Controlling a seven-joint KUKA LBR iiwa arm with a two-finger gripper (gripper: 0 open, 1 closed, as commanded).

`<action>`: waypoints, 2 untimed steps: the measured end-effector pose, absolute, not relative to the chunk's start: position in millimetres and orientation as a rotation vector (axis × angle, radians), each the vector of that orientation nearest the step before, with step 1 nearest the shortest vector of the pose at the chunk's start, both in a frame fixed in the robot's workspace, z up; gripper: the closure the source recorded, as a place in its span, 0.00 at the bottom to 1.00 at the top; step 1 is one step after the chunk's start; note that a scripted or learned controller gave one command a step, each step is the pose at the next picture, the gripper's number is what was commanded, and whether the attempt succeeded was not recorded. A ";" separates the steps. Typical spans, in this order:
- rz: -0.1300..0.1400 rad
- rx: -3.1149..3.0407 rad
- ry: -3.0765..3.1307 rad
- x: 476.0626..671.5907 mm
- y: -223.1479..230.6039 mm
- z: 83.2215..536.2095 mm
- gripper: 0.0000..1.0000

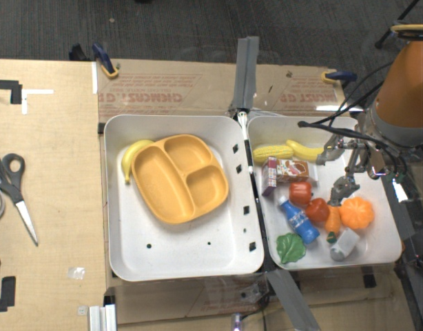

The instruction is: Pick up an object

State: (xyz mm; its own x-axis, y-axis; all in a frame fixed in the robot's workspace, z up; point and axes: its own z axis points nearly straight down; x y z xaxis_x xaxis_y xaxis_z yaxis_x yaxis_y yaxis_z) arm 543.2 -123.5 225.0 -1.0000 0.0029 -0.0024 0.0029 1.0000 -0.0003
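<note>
My gripper (344, 187) hangs over the right bin (379, 245), near its right side. It sits just above and left of an orange pumpkin-like toy (357, 213) and right of a red tomato (300, 193). Nothing shows between it and the toys. Close below it lie a second red toy (317, 211) and a small orange carrot (333, 223). A blue bottle (299, 221), a green leaf toy (291, 247) and a grey-white cup (344, 244) lie toward the front. At the back are a corn cob (272, 152), a banana (304, 150) and a small snack box (284, 171).
The left bin (115, 205) holds a yellow divided plate (178, 178) with a banana (132, 156) tucked against its left edge. Scissors (17, 192) lie on the wooden bench at far left. Black cables trail from the arm across the right bin's back right.
</note>
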 end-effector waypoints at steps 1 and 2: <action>-0.009 0.070 3.106 595.6 -126.5 117.5 0.00; -0.011 0.172 3.079 543.0 -99.1 111.1 0.00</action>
